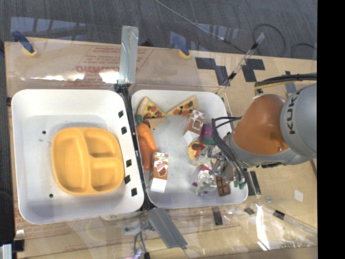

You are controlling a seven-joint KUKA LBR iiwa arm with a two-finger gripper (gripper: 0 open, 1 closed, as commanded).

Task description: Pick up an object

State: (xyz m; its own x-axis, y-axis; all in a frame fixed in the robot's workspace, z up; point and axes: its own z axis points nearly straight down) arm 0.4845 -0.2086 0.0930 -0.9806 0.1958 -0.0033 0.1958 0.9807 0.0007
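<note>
The grey arm with its orange band reaches in from the right, and its hand (pixel 223 171) is low over the near right corner of the right bin (pixel 178 196). Cables hide whether it is spread or pressed together. It looks set on the crinkled wrappers (pixel 205 179) there, and nothing is lifted yet. Next it must close on 1 item and rise. The left bin (pixel 32 198) holds a yellow divided tray (pixel 86 159). Both bins sit on a counter (pixel 285 215) under clear plastic, with dark carpet (pixel 64 1) beyond.
</note>
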